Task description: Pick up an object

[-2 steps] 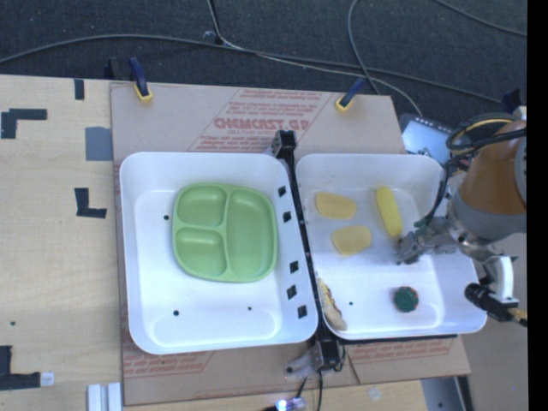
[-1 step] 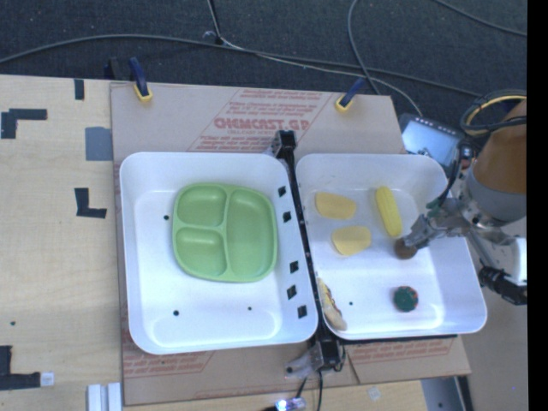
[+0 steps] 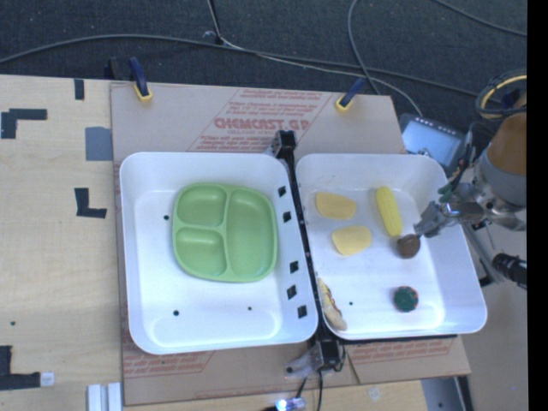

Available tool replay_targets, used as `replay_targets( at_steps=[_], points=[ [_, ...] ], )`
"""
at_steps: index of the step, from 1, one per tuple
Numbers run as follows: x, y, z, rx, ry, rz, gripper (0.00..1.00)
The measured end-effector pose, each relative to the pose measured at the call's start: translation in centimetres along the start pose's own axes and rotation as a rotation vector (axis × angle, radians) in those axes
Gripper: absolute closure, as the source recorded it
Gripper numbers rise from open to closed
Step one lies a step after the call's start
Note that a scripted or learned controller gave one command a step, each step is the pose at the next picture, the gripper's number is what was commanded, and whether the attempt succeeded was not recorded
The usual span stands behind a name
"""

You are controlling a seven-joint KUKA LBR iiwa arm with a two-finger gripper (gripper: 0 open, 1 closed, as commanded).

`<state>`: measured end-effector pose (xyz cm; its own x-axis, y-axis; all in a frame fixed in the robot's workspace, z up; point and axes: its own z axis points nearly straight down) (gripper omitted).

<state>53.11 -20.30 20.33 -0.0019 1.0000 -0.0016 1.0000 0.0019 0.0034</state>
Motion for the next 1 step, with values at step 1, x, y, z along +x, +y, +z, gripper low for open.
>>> replay_targets(
  at_steps=[1],
  points=[
    [-0.01, 0.13, -4.88, -0.001, -0.001, 0.000, 1.00]
  ],
)
